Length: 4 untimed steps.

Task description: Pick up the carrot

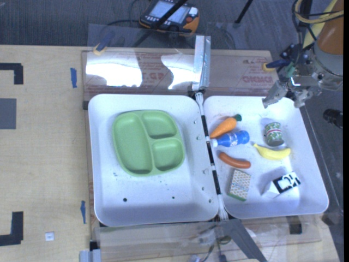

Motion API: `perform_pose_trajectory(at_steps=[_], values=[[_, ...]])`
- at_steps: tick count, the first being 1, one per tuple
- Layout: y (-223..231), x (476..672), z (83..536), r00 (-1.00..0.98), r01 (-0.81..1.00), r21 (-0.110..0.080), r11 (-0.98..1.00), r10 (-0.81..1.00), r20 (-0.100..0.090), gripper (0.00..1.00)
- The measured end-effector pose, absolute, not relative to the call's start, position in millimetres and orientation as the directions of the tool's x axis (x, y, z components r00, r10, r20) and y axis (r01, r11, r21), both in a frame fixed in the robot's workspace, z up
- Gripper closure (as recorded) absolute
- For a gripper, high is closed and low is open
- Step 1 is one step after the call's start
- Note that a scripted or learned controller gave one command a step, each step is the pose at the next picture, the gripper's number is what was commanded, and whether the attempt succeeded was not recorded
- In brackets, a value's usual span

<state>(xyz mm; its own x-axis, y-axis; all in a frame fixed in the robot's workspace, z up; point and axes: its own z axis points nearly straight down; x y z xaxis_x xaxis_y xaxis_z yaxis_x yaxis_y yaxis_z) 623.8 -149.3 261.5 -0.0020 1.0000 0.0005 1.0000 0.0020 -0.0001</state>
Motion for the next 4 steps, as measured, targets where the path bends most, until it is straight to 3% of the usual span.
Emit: perform_pose_trajectory(at_steps=[1, 2, 3, 4], values=[[-100, 667.1, 148, -0.172, 0.985, 0.0, 0.172, 0.985, 0.0, 0.0], [-98, 667.8, 86, -0.234, 0.972, 0.002, 0.234, 0.972, 0.0, 0.0], [-76, 667.8, 186, -0.35, 0.937, 0.004, 0.35, 0.937, -0.002, 0.0], [-98, 667.0, 103, -0.266, 0.964, 0.001, 0.266, 0.964, 0.0, 0.0]])
